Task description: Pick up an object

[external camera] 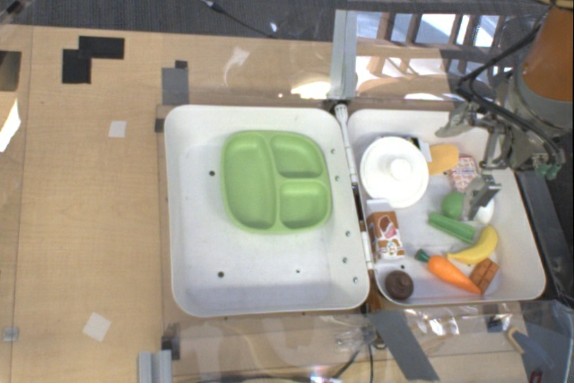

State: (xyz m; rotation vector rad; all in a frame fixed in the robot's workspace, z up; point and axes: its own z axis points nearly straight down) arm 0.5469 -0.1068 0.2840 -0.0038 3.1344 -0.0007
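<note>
The hand (482,197) hangs over the right white bin (529,269), fingers slightly spread above a green plastic vegetable (453,218), gripping nothing.

Your two bins sit side by side. Left bin (193,282): divided plate (274,180) near its centre. Right bin (531,269): round lid (395,169) at the back left, small carton (384,231) in front of it, banana (476,248) and carrot (451,273) toward the front right, carrot just before banana.
</note>
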